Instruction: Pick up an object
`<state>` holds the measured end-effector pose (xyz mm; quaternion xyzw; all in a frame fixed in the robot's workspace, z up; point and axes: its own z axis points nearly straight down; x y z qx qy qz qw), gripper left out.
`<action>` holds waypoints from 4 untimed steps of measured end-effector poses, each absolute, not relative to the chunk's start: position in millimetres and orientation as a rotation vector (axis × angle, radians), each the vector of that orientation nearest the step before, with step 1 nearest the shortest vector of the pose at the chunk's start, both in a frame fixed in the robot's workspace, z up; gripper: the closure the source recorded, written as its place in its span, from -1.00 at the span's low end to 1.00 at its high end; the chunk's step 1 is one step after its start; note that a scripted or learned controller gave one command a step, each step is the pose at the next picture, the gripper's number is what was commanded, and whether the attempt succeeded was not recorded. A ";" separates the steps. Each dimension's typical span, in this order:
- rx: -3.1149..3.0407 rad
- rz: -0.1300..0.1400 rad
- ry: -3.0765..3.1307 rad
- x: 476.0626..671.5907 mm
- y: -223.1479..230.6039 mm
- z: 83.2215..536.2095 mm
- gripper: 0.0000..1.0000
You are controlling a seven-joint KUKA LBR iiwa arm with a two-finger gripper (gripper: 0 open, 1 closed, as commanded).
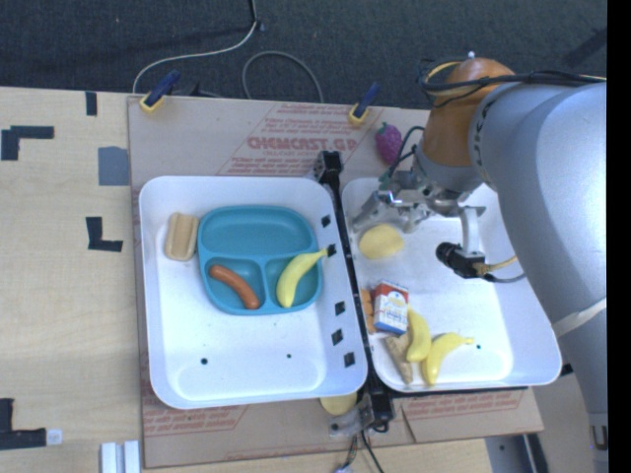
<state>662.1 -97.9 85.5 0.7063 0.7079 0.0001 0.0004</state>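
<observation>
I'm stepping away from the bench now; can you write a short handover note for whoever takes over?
Hand: low over the top of the right white bin, just above the pale yellow lemon-shaped toy; whether it grips anything cannot be told.
Right bin also holds a small red-and-white carton and two yellow bananas.
Left white bin: blue divided plate with a sausage and a banana; tan bread slice beside it.
Done: nothing visibly lifted.
Left: grasp and raise one object.

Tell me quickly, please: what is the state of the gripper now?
Gripper: it hangs over the right bin, just above the yellow lemon; open or closed cannot be told, and nothing is seen held.
</observation>
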 end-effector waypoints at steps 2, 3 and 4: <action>2.218 0.000 2.222 661.5 -95.2 85.6 -1.00; 2.217 0.001 2.221 654.5 -97.6 85.9 -1.00; 2.217 0.002 2.222 654.4 -100.2 85.9 -1.00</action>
